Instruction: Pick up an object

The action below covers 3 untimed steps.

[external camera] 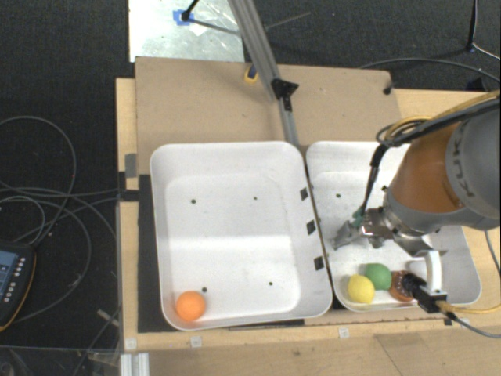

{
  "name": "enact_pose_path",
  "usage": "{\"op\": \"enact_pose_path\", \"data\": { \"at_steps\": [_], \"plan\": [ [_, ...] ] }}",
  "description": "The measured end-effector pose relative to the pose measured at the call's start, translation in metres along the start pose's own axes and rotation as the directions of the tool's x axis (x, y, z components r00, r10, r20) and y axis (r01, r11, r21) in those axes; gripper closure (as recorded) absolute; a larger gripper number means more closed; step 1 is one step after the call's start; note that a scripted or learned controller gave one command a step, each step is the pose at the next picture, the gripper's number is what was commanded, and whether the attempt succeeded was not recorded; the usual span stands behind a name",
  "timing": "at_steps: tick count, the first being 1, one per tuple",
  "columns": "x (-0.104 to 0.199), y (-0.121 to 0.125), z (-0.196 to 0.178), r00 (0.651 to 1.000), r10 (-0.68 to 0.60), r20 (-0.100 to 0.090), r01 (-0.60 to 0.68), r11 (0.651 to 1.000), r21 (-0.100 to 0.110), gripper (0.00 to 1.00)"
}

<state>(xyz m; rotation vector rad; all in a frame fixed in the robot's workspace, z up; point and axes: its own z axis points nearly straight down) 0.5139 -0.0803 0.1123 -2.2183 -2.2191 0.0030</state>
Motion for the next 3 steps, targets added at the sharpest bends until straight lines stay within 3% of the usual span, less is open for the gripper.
{"op": "enact_pose_path", "data": {
  "at_steps": [1, 2, 3],
  "plan": [
    [0.000, 0.000, 0.023, 1.000, -0.001, 0.000, 0.001, 1.000, -0.002, 0.00],
    [0.000, 0.001, 0.011, 1.000, 0.000, 0.001, 0.000, 1.000, -0.007, 1.00],
    [-0.004, 0.008, -0.034, 1.000, -0.004, 0.002, 0.004, 1.000, -0.010, 1.00]
  ]
}}
